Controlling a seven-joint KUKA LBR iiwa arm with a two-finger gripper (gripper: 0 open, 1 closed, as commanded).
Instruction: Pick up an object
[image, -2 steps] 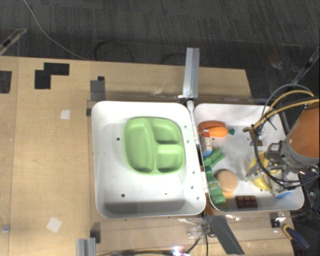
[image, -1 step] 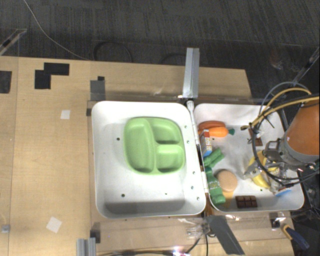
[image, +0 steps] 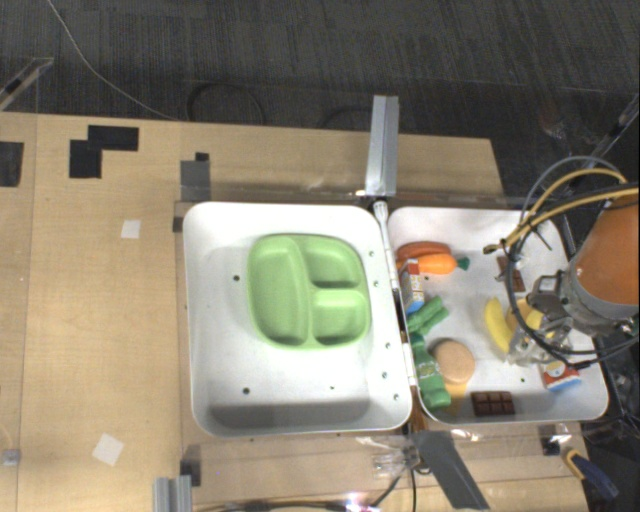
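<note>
The wooden counter (image: 90, 330) carries two shallow white bins side by side, with wide bare board to the left and on the near-left side. The left bin (image: 215, 395) holds a green divided tray (image: 305, 290) lying a little far of centre, with open white floor around it, widest along the near wall. The right bin (image: 470, 225) is crowded along its left wall; its far right corner and middle strip are the freest room. The grey arm with its orange band (image: 610, 265) reaches in over the bin's right edge, trailing black and yellow cables. The gripper (image: 530, 335) hangs low by the right wall, and whether its fingers are open or closed cannot be told. A banana (image: 497, 325) lies just left of it. Against the left wall, from far to near, sit an orange carrot (image: 437, 264), green pieces (image: 428, 317), and a tan round bun (image: 455, 360). A brown chocolate bar (image: 492, 404) rests by the near wall, and a small red and white item (image: 560, 377) lies near the right near corner.
</note>
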